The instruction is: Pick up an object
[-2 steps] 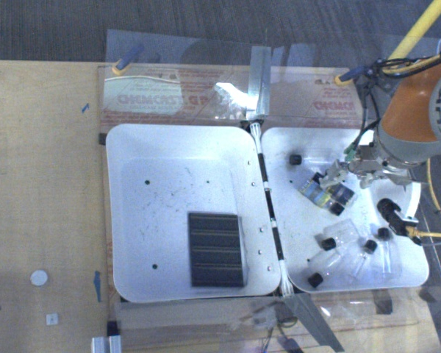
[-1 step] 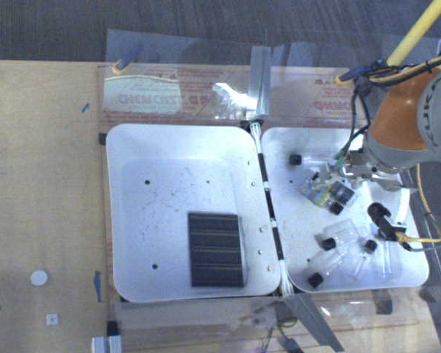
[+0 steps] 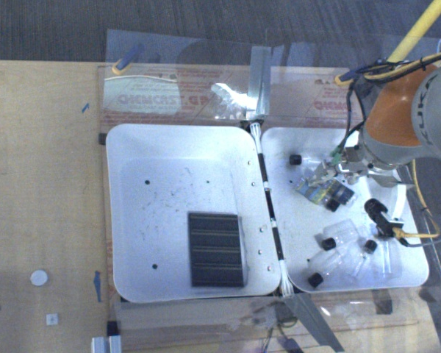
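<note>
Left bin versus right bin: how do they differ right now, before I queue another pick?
The left bin carries a single dark ribbed slab lying flat near its front; the right bin carries a scatter of small clear, black-capped items. The arm's gripper is over the right bin, beside a crumpled packet; the left bin has no arm above it. Both are shallow, white and rounded at the corners.

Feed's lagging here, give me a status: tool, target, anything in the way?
Tool low in right bin, over small packet; grip not readable. Clear bottles lie loose nearby. Black ridged block sits in left bin.
</note>
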Action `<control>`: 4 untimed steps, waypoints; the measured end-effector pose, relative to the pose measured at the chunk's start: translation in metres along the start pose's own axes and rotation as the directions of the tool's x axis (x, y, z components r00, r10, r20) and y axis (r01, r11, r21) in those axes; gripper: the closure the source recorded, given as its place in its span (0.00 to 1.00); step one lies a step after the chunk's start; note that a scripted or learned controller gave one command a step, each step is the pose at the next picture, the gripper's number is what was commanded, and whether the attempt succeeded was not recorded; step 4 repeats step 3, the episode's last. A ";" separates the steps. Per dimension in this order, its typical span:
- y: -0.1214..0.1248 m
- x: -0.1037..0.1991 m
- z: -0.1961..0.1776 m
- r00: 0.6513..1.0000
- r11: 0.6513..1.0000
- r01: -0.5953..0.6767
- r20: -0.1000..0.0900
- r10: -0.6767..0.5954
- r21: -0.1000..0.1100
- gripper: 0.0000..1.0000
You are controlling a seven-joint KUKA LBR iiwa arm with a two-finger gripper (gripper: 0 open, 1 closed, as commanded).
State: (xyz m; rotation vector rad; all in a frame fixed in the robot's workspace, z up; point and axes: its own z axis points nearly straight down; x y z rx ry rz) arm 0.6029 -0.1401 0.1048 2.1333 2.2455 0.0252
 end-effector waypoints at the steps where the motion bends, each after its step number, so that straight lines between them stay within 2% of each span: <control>1: -0.003 -0.033 0.019 1.000 0.999 0.018 -0.016 -0.017 0.034 0.00; 2: -0.001 -0.033 0.010 1.000 0.999 0.018 -0.016 -0.018 0.032 1.00; 3: 0.006 0.040 -0.112 0.999 0.998 -0.032 -0.019 0.033 0.046 1.00; 4: 0.006 0.040 -0.112 0.999 0.998 -0.032 -0.019 0.033 0.046 1.00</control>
